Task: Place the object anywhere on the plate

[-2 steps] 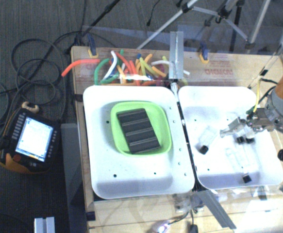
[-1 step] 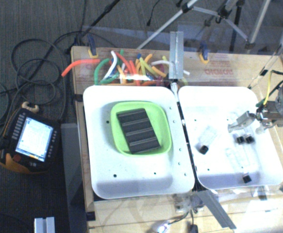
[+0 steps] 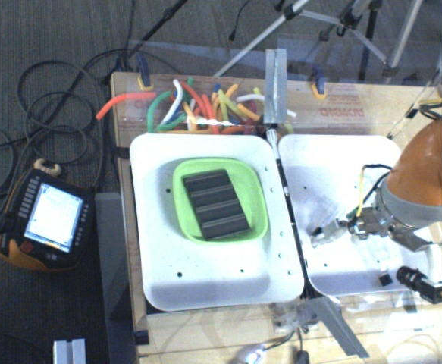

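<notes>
Two white bins sit side by side on the bench, and the left bin (image 3: 152, 271) holds a green plate (image 3: 260, 203) at the centre of the frame. On this plate lies the object (image 3: 217, 203), a dark ridged block, flat and fully inside the green rim, a little turned against the plate's edges. So I judge the placing itself is already done. The arm (image 3: 425, 165) reaches in at the right edge of the frame, and its gripper (image 3: 328, 232) is over the right bin (image 3: 319, 165), well apart from the plate. Nothing is seen in its grasp; it is small and pale against the white bin floor, so I cannot tell if it is released or clenched. What can go wrong from here is mostly a new disturbance: if the program sends the arm again to the left bin, it may push the block or drag it off the plate, because the block lies loose and the plate rim looks low. The plate also may slide on the smooth bin floor if it is bumped. At the top, coloured cables (image 3: 205, 105) lie behind the bins, away from the arm.
</notes>
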Available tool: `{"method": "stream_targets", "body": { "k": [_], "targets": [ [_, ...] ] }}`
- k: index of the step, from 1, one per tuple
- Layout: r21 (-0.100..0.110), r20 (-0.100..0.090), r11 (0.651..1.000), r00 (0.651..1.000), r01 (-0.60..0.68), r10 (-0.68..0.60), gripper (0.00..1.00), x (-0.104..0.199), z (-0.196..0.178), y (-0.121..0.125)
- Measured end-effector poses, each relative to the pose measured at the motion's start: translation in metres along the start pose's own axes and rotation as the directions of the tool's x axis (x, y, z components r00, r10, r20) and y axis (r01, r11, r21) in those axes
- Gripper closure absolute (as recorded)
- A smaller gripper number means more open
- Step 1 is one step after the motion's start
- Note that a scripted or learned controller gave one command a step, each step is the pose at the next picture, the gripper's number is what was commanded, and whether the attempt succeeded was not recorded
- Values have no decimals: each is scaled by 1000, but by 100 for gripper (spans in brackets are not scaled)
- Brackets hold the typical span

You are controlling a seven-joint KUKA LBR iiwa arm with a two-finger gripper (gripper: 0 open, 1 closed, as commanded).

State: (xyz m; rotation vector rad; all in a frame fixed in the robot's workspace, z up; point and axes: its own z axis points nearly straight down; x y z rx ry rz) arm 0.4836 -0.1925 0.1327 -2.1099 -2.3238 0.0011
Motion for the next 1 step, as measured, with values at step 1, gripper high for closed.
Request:
{"method": "stream_targets", "body": {
  "k": [1],
  "targets": [
    [-2, 3, 1000, 1000, -25, 25, 0, -31, -56, -2]
  ]
}}
